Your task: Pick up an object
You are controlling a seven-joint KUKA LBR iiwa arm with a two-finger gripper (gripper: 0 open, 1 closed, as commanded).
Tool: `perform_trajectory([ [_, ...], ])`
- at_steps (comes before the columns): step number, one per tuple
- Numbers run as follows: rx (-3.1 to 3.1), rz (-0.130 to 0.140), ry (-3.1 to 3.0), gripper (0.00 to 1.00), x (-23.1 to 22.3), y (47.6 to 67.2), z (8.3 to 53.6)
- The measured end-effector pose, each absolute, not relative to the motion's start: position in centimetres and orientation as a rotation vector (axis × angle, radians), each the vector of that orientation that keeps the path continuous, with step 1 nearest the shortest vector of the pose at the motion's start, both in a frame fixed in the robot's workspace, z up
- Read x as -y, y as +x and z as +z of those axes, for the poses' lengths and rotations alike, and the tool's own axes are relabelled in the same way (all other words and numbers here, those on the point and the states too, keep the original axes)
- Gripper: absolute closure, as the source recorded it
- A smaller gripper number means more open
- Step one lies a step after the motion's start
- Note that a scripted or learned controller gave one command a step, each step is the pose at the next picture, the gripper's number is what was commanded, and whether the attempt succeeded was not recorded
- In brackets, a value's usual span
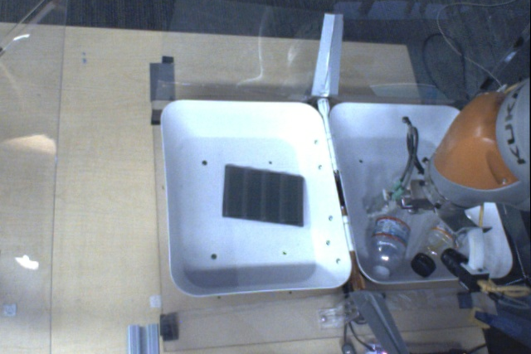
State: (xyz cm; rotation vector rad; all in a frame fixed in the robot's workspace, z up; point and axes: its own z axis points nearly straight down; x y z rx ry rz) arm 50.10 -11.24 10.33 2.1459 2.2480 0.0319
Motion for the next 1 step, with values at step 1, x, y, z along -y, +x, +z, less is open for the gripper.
perform_trajectory([
  [1, -2.451, 0.044, 1.872, 0.0, 8.77, 50.52, 10.1],
])
